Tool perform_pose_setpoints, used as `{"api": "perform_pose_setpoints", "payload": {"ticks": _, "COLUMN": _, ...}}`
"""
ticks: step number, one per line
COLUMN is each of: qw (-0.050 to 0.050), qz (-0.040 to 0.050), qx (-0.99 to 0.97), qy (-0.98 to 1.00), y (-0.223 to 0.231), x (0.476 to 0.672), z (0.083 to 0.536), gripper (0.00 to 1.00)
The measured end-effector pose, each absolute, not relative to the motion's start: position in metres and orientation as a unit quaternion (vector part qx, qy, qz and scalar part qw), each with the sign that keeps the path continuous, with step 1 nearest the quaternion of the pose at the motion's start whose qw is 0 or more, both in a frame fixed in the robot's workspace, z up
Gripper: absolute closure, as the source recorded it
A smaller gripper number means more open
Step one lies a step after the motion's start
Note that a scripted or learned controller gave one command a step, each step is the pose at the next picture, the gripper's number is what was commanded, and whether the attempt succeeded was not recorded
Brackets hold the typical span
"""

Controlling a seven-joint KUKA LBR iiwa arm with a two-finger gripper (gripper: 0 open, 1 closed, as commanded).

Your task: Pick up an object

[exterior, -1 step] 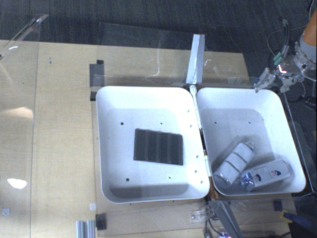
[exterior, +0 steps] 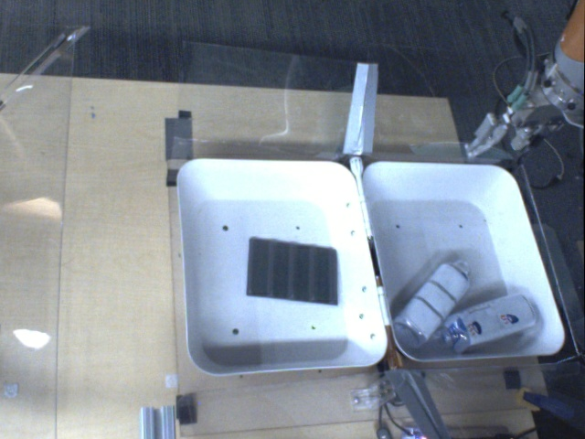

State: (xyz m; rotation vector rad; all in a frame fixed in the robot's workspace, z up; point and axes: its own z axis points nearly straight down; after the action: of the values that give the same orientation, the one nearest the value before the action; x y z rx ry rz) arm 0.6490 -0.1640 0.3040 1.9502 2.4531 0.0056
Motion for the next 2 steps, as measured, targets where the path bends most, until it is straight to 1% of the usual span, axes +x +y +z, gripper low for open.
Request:
{"api": "perform_pose_setpoints", "payload": {"ticks": 1, "qw": 0.001, "qz": 0.0012, "qx": 0.726, "qy": 0.688, "y": -0.170, "x": 0.560, "z": 0.231, "gripper": 0.00}}
{"api": "perform_pose_setpoints", "payload": {"ticks": 2, "qw": 0.003, "qz": 0.0024, "qx": 0.735, "qy": 0.678, "y": -0.184, "x": 0.505, "z": 0.091, "gripper": 0.00}}
